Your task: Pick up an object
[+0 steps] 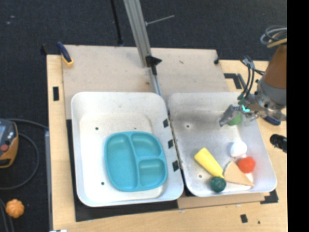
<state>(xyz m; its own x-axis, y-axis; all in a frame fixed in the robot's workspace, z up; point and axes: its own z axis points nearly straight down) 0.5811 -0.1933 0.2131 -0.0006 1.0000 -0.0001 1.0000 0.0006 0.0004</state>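
Camera view leaves the jaws blurred, perhaps gripping a green object; I cannot tell.

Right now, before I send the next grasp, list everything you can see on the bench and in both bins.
white bins: 2, white, side by side on the bench
divided plate: 1, turquoise, in the left-hand bin
yellow piece: 1, yellow, right-hand bin, near its middle
white ball: 1, white, right-hand bin, above the red ball
red ball: 1, red-orange, right-hand bin
wedge: 1, tan, right-hand bin, near corner
green ball: 1, dark green, beside the wedge
green object: 1, light green, at the hand; whether it is gripped cannot be told
metal post: 1, grey, behind the bins
arm: 1, grey with orange band, right
hand: 1, over the right-hand bin's far part
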